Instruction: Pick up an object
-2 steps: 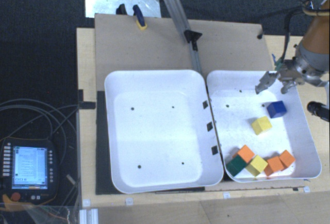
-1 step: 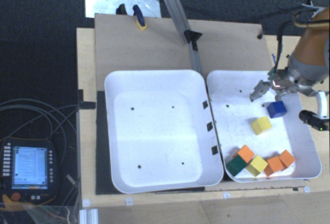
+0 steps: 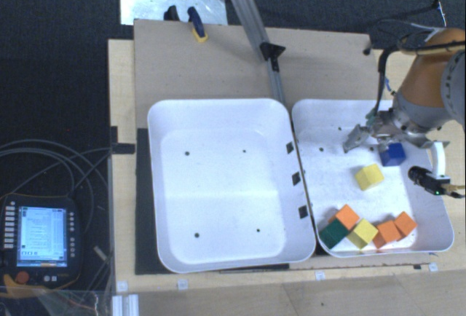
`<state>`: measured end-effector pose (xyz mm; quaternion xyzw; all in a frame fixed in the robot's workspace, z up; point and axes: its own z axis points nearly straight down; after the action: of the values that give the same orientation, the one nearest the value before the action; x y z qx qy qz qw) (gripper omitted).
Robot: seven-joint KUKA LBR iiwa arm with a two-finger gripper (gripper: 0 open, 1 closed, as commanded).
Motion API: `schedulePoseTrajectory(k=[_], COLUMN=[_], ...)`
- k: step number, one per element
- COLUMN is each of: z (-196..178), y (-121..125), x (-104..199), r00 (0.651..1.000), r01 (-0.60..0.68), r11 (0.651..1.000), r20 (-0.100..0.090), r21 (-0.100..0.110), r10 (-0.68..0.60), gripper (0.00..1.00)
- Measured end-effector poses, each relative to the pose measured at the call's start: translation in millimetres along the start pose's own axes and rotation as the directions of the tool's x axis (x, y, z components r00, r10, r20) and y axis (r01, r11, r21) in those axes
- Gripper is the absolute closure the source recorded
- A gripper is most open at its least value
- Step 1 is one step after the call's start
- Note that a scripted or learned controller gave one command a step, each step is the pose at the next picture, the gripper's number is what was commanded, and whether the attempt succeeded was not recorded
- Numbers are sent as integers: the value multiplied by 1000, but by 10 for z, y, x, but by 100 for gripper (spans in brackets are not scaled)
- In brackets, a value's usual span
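I have the arm (image 3: 429, 81) reaching into the right bin (image 3: 320, 118), and I take the blue cube (image 3: 393, 153) as my landmark, since it sits nearest the hand (image 3: 375, 134). The hand hangs just up and left of that cube, low over the bin floor, with a grey part of it jutting further left; from this slanted view I cannot tell whether it is spread or pressed together, and I see nothing caught in it. Just below and left of the blue cube lies a yellow cube (image 3: 369, 176), standing apart from everything else. Well below the blue cube, along the near wall, a cluster is packed tight: an orange cube (image 3: 347, 217), a green cube (image 3: 334, 234), a second yellow one (image 3: 362, 234) and two more orange blocks (image 3: 397, 227) to the right of those. The left bin (image 3: 167, 125) is well away to the left of the blue cube. I judge these to be small, light, rigid blocks with flat faces, unlikely to deform or break, though smooth sides could slip under a shallow pinch. I would take the blue cube or the lone yellow one across two opposite flat faces, squarely centred, rather than the crowded pieces, where neighbours leave no room.
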<state>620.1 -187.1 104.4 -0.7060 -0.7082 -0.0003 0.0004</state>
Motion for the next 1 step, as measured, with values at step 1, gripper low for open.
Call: schedulePoseTrajectory(k=[1], z=[-138], y=[16], x=[-8], r00=[1000], r01=[2], r11=[1000], r20=[2], r21=[-5], r10=[-2], gripper=[100])
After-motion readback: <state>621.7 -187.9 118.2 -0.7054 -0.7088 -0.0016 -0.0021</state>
